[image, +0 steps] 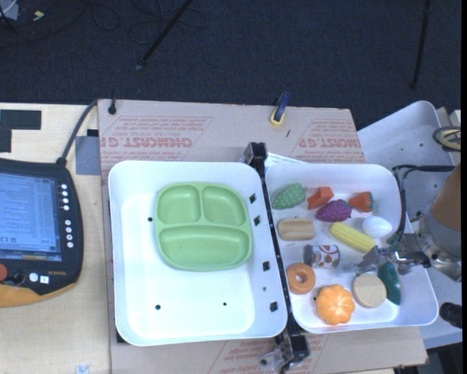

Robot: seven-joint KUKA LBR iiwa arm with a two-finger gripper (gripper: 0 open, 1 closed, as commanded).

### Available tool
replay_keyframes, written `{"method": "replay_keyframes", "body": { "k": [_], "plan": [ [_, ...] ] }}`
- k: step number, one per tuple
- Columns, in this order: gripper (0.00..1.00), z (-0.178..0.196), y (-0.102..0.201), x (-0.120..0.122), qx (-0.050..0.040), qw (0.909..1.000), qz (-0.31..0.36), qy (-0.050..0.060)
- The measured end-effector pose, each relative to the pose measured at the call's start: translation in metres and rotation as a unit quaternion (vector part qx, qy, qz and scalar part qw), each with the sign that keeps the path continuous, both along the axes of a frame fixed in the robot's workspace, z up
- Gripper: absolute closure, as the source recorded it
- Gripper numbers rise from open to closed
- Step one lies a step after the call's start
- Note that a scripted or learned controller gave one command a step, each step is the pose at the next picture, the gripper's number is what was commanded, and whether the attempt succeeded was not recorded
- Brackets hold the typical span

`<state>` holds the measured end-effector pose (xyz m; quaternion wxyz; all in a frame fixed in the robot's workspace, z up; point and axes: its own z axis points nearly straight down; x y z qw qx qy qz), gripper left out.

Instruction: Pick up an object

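The right bin (411, 318) holds several toy foods. Along its far side lie a green bumpy vegetable (289, 196), a red piece (320, 197), purple grapes (334, 210) and a red pepper (361, 202). A white egg (376, 227), a yellow corn cob (352, 237), a tan bun (295, 229) and a small can (322, 255) lie mid-bin. A donut (300, 278), an orange pumpkin (335, 304), a beige disc (369, 291) and a dark green piece (390, 284) are at the front. My gripper (384, 259) hangs low over the bin's right side, just above the dark green piece and the disc.
The left bin (132, 302) carries a green divided plate (203, 226). A teach pendant (26, 220) lies on the bench at far left. The arm's body (451, 216) comes in over the right bin's right wall. A black divider (266, 248) separates the bins.
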<state>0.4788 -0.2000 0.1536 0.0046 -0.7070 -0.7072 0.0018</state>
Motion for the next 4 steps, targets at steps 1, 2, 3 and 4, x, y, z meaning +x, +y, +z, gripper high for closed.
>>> {"method": "replay_keyframes", "body": {
  "k": [1,2,3,4],
  "plan": [
    [0.0,-0.043,0.0,0.002,-0.0001,1.0,0.0,-0.002],
    [0.0,-0.058,0.005,0.007,0.0041,1.0,0.002,-0.007],
    [1.0,-0.052,0.002,0.006,-0.0001,1.0,0.0,-0.007],
    [1.0,-0.009,-0.001,0.003,-0.0019,1.0,0.0,-0.005]
  ]
}}
